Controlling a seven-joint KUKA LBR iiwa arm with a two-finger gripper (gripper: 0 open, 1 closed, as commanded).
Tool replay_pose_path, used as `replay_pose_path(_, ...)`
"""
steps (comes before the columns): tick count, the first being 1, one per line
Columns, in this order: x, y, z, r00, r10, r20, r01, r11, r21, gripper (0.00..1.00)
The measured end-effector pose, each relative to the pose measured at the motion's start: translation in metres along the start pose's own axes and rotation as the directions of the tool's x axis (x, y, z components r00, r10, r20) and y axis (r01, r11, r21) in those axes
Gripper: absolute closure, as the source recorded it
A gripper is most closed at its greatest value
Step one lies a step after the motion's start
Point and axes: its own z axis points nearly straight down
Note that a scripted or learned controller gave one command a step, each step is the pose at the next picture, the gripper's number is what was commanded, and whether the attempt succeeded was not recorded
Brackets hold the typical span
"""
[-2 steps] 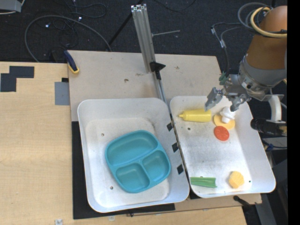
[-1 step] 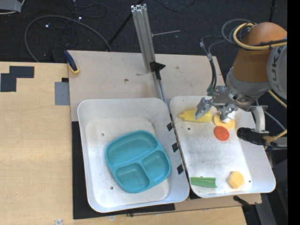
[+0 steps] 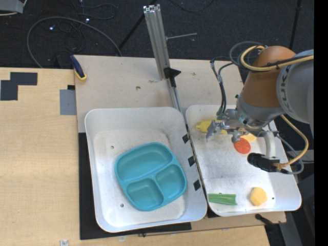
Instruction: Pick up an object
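- Bench (image 3: 36,152): pale wood surface with a lighter board at its 12 o'clock side, carrying two shallow white bins side by side.
- Left bin (image 3: 97,132): white, rounded corners; holds one item.
- Teal tray (image 3: 150,176): three-compartment plastic tray lying flat and slightly turned, toward the 6 o'clock part of the left bin.
- Right bin (image 3: 220,163): white, touching the left bin along a shared edge with black clips; holds several small objects.
- Yellow object (image 3: 204,125): small piece at the 11 o'clock corner of the right bin, just beside the gripper on its 9 o'clock side.
- Red-orange object (image 3: 242,146): round piece near the bin's middle, at 5 o'clock from the gripper, partly tucked under the arm's hardware.
- Green object (image 3: 222,199): flat elongated piece lying along the 6 o'clock edge of the right bin.
- Yellow-orange object (image 3: 259,196): rounded lump at the 5 o'clock corner, near the green object but apart from it.
- Arm (image 3: 266,86): grey with an orange band, reaching in from 3 o'clock over the right bin's 12 o'clock half.
- Gripper (image 3: 221,129): low over the bin; whether it is spread or closed cannot be told, and nothing can be made out in its grasp.
- Aluminium post (image 3: 156,40): standing at 12 o'clock behind the bins.
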Motion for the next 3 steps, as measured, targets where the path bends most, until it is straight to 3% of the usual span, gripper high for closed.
replay_pose_path(1,0.008,-0.008,0.059,1.0,0.001,-0.001,-0.001,1.0,0.001,0.0)
replay_pose_path(2,0.006,-0.007,0.046,1.0,0.006,0.0,-0.006,1.0,-0.003,1.0)
replay_pose_path(3,0.007,-0.003,-0.018,1.0,0.0,0.001,0.0,1.0,-0.013,1.0)
